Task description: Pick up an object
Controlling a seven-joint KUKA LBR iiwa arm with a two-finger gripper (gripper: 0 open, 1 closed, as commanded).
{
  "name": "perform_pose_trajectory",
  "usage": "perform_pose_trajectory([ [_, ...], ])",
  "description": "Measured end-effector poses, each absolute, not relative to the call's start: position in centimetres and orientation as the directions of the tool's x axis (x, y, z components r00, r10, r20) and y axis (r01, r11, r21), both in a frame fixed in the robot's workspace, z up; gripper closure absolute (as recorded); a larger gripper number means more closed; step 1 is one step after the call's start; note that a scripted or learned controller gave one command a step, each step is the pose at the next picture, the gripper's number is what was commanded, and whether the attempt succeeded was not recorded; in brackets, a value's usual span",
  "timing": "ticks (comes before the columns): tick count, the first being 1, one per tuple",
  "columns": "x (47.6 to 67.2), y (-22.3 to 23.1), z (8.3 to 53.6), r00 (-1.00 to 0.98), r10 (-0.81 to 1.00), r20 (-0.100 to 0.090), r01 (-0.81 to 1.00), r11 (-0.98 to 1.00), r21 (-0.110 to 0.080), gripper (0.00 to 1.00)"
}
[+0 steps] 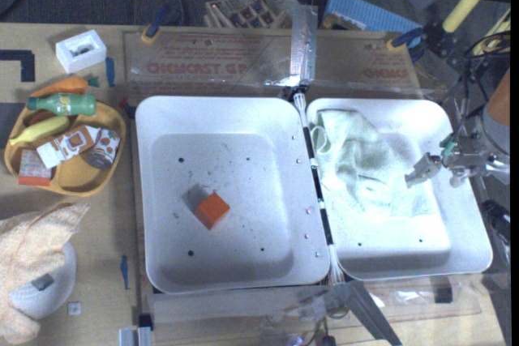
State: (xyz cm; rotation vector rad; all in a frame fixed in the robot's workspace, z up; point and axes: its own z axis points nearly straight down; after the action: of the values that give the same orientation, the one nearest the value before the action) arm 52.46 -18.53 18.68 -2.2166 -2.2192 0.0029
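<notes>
An orange block (213, 210) lies in the left bin (162, 134), a little left of its middle. A crumpled pale green-white cloth (357, 162) covers the back and left of the right bin (422, 255). My gripper (438, 175) hangs over the right side of the right bin, just past the cloth's right edge. Its fingers (419, 172) are spread apart, open, with nothing between them. The arm enters from the right edge.
A yellow bowl (89, 181) with toy food and packets sits left of the bins, with a beige cloth (36, 243) below it. A small white box (80, 50) sits at the back left. Clear plastic sheeting (219, 65) lies behind the bins.
</notes>
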Motion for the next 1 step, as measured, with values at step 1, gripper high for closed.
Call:
perform_pose_trajectory([
  [1, 60.17, -15.32, 9.37, 0.156, 0.988, -0.001, 0.988, -0.156, 0.000, 0.00],
])
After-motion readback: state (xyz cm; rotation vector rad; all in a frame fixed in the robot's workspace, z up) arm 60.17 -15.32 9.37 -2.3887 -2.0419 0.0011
